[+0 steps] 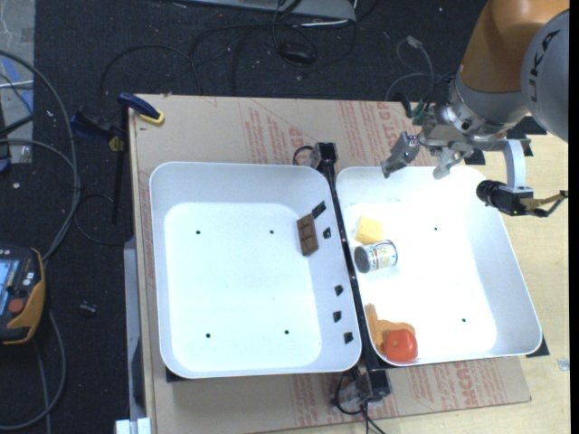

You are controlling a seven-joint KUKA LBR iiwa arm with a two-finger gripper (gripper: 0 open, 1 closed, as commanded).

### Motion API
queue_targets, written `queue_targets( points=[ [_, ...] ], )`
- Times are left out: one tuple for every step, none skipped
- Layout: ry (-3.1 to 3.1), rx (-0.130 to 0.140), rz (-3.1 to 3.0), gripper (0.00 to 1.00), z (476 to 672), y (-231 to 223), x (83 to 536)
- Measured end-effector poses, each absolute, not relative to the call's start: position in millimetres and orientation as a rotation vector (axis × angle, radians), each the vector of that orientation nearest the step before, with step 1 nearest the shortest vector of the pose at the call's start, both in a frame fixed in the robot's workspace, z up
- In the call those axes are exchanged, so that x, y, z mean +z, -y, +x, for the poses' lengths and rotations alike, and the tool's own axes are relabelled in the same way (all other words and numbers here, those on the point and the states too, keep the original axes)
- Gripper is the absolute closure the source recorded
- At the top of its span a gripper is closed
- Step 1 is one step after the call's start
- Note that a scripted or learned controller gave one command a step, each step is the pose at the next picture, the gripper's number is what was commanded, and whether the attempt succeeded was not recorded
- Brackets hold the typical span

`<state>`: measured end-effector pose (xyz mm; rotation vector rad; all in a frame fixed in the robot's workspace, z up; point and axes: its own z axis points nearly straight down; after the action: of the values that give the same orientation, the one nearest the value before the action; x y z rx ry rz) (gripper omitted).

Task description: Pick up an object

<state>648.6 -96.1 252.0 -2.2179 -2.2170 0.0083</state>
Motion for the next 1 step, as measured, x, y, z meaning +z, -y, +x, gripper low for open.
queue_targets(
  points=[
    [2.222,0.000,-2.221,0.00,649.8,95.9,256.4]
  ],
)
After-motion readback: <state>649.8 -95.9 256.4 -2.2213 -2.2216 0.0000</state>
